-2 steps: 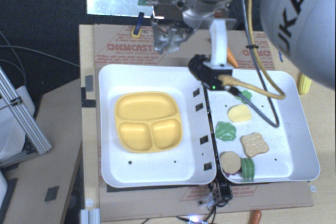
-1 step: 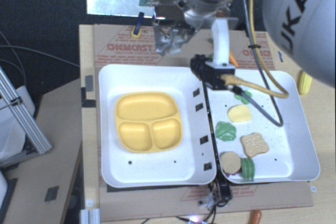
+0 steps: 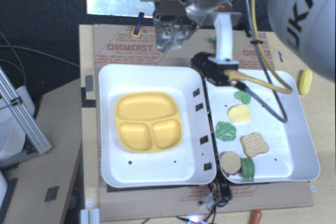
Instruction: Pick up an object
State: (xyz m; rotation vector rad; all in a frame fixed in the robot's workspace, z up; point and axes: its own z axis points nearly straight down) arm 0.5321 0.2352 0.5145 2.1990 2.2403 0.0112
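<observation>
My pincer point(image 3: 169, 39) hangs high over the bench's far edge, at about twelve o'clock from the left bin point(image 3: 107, 165), above the cardboard sheet point(image 3: 121, 47) and outside both bins. I cannot tell how it stands; the metal ends blur together.

Everything worth picking lies in the right bin point(image 3: 302, 160), toward four o'clock from me: a small green piece point(image 3: 242, 96), a pale yellow piece point(image 3: 239, 113), a green leafy piece point(image 3: 226, 131), a tan cracker-like square point(image 3: 254, 145), and a round brownish piece point(image 3: 230, 162) touching a striped green one point(image 3: 247, 168). The cracker sits apart from its neighbours, so I judge it the cleanest target: cross the divider, centre over it, descend straight. The cable point(image 3: 262, 84) draped across that bin could snag.

The left bin holds a yellow divided tray point(image 3: 149, 121). Beyond the bench, a dark floor and an aluminium frame point(image 3: 23, 118) at nine o'clock.
</observation>
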